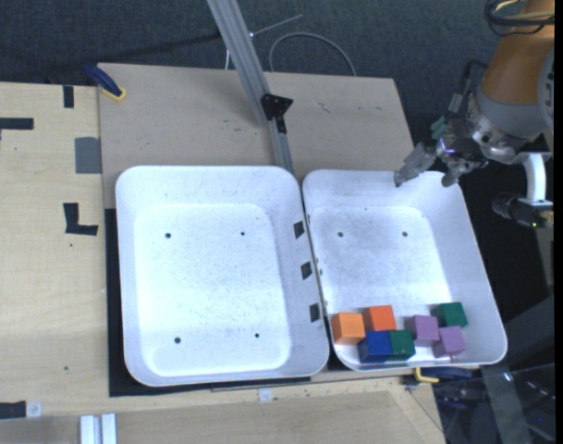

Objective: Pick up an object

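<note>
- Camera view: pincer (pixel 427 172) hovering over the right bin's (pixel 475 248) far rim, fingers spread, holding nothing.
- Coloured blocks (pixel 398 332) sitting clustered along that bin's near edge.

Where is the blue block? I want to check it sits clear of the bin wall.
The blue block lies in the right bin, against its near wall, between the orange block and a green block.
</note>
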Controlling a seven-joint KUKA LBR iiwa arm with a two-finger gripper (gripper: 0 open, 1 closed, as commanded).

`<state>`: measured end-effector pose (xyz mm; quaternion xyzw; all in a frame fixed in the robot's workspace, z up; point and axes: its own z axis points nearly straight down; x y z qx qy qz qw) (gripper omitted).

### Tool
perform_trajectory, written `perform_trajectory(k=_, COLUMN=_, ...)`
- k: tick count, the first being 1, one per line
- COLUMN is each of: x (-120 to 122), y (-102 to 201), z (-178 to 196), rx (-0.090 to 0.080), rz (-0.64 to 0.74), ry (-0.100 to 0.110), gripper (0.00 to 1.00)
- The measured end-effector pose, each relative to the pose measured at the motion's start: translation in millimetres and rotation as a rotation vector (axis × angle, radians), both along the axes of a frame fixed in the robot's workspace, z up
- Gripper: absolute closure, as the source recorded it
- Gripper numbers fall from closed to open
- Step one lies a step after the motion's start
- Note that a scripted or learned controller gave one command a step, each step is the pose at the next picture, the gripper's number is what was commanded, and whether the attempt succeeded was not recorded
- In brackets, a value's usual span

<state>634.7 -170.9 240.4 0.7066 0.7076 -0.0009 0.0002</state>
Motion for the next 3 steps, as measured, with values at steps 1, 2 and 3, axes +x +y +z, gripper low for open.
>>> perform_trajectory(k=1, x=46.0, y=21.1, z=-25.7, rx=0.001, rz=0.002, ry=0.000, gripper=0.00)
perform_trajectory(k=2, x=44.8, y=19.5, z=-23.7, rx=0.000, rz=0.000, ry=0.000, gripper=0.00)
perform_trajectory(k=3, x=44.9, y=19.7, z=-23.8, rx=0.000, rz=0.000, ry=0.000, gripper=0.00)
